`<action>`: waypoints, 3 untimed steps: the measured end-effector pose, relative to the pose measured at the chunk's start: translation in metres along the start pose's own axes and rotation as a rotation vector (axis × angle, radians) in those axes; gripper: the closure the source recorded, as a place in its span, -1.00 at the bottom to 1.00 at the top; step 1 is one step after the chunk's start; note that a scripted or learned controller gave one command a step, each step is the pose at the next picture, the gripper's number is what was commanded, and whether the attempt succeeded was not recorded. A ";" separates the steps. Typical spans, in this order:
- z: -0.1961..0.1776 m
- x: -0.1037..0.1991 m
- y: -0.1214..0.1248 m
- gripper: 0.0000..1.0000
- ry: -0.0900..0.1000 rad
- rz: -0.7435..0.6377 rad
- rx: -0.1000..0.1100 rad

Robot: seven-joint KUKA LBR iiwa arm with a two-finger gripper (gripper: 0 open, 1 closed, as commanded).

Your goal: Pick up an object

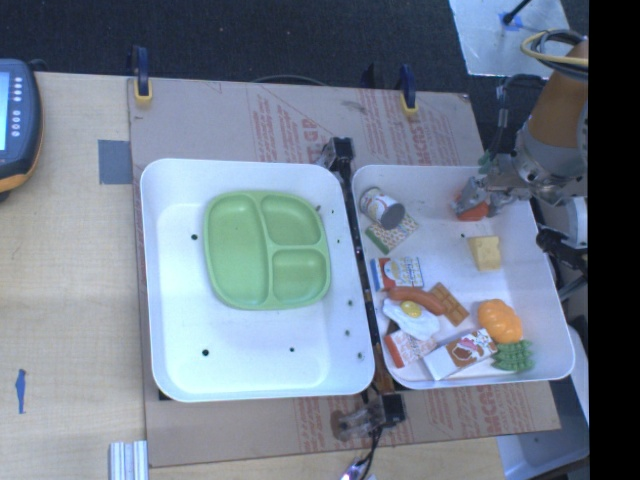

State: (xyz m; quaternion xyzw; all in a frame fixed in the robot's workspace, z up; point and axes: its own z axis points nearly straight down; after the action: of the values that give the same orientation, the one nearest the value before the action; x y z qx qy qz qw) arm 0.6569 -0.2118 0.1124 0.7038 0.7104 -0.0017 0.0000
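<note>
gripper [478, 196] low in right bin [440, 182] far corner, over a red-orange item [471, 209] (finger state unreadable), yellow block [486, 252] just beside

We see the gripper [478, 196] low over the right bin [548, 288], by a red object [472, 209]. Near it lie a yellow block [486, 252] and a can [381, 208]. The left bin [170, 298] bears a green divided plate [267, 249].

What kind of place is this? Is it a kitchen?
Probably a robot lab, not a kitchen: a robot arm reaches over two white bins, the food looks like toys, and a control pendant lies on the bench.
</note>
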 end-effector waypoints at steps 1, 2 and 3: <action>-0.065 0.014 -0.032 1.00 0.004 0.009 0.001; -0.106 0.005 0.001 1.00 0.002 0.004 -0.004; -0.112 0.038 -0.001 1.00 0.003 0.005 0.002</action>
State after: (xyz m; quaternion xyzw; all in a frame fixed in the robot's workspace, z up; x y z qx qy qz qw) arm 0.6559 -0.1736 0.2243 0.7056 0.7086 -0.0013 -0.0019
